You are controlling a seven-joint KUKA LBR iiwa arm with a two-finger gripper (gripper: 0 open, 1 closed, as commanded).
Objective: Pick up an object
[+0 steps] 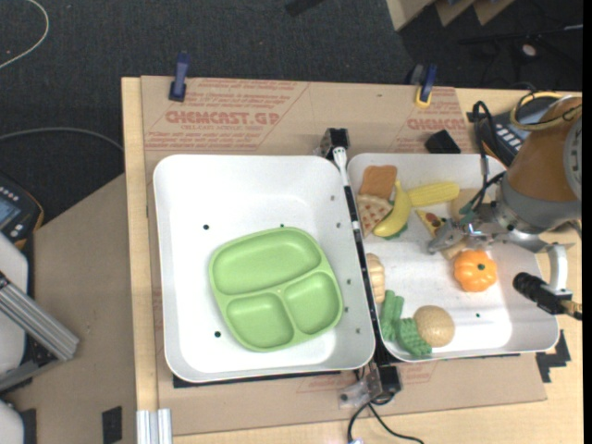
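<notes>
In right bin [490,336]: pincer [450,239] just above-left of orange pumpkin [474,271]; finger state unclear.

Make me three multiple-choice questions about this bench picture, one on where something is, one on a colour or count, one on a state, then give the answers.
1. Where does the green divided tray lie?
A. in the left bin
B. in the right bin
C. on the floor

2. What colour is the small pumpkin?
A. blue
B. orange
C. white

3. How does the tray stand?
A. flipped upside down
B. leaning on a bin wall
C. flat, compartments facing up

Answers: 1 A, the tray sits on the left bin's floor. 2 B, the pumpkin in the right bin is orange, just below the tool. 3 C, all three compartments show open to the camera.
</notes>
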